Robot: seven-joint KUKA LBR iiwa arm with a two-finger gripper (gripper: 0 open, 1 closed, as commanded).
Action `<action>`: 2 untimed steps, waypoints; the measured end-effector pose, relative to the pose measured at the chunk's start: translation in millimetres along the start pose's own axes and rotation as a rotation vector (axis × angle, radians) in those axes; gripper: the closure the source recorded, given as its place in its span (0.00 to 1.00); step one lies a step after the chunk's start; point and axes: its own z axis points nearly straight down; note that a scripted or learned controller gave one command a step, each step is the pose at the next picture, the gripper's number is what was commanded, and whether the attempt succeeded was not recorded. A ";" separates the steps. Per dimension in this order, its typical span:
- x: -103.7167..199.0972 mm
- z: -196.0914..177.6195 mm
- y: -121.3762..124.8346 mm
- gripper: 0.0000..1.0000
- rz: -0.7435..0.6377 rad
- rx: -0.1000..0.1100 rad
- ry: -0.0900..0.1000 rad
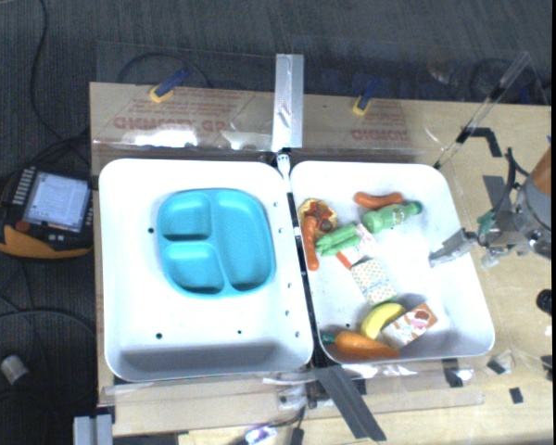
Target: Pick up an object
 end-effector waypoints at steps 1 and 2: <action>86.9 -19.8 31.4 0.00 0.233 0.001 -0.001; 105.3 31.2 17.1 0.00 0.248 0.003 -0.002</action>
